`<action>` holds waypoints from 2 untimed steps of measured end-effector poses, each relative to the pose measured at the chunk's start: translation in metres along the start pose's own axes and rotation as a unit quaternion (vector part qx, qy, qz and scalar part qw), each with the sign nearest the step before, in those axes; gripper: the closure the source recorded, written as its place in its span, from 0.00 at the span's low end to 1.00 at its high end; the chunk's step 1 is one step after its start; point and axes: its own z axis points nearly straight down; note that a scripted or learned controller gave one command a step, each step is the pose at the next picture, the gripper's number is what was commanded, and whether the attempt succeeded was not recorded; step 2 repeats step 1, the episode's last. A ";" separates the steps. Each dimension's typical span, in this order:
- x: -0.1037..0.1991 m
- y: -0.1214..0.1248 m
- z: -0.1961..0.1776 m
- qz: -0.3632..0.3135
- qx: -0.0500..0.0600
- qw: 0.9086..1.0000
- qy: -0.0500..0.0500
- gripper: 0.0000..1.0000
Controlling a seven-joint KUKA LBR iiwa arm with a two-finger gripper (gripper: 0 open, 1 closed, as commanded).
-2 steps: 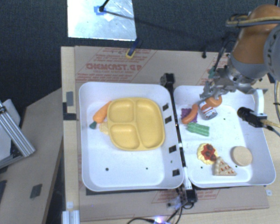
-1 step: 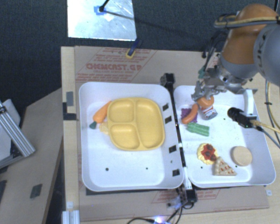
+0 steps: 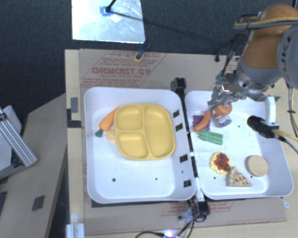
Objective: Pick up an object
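My gripper [image 3: 220, 101] hangs over the back left part of the right bin [image 3: 275, 148], just above a small orange and white can [image 3: 222, 117]. Whether it touches the can is unclear. Left of the can lie an orange sausage [image 3: 203, 121] and a purple piece [image 3: 196, 119]. A green pod [image 3: 210, 137] lies a little nearer the front. Toward the front of the same bin sit a round red and yellow pizza [image 3: 220, 162], a pizza slice [image 3: 237, 178] and a tan biscuit [image 3: 257, 165].
In the left bin [image 3: 139, 187] stands a yellow divided plate [image 3: 141, 131], with an orange carrot [image 3: 107, 119] against its left side. The ridge between the bins [image 3: 187, 143] runs close to the sausage. A shiny sheet [image 3: 107, 14] lies behind the bench.
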 end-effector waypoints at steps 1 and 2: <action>0.001 0.011 0.017 -0.001 0.001 1.000 0.000 1.00; 0.001 0.011 0.017 -0.001 0.001 1.000 0.000 1.00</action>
